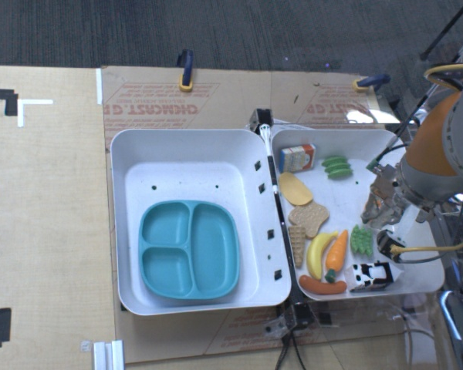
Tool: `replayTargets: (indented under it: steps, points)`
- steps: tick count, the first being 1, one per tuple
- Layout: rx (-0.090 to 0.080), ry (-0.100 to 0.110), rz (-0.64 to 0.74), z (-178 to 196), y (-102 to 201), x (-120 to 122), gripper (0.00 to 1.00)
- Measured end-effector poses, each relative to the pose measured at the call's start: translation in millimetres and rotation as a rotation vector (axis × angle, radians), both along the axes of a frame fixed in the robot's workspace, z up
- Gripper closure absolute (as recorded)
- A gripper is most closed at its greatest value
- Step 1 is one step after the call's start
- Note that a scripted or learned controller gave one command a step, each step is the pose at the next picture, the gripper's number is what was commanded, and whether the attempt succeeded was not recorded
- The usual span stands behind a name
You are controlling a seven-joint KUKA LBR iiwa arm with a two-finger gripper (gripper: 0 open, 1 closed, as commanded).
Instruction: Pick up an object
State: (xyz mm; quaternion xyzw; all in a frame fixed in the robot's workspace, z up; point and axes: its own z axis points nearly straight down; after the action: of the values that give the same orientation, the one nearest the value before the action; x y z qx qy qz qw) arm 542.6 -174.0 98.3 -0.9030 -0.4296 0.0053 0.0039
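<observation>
The sausage lies along the right bin's near edge. The green piece sits just beside my gripper, toward that edge. I cannot tell its state.

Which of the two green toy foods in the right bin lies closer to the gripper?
The ruffled green piece beside the carrot lies just below the gripper. The other, a smooth green pod, lies farther off toward the bin's far wall, near the small carton.

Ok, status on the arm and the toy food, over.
Hand low over right bin, nothing seen held. Green toy beside it. Carrot, banana crowd close.
</observation>
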Motion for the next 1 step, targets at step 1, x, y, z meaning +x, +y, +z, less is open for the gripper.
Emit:
replayTargets:
  steps: [1]
  points:
    - [-0.005,-0.009,-0.196,38.1,-17.8,61.2,1.0]
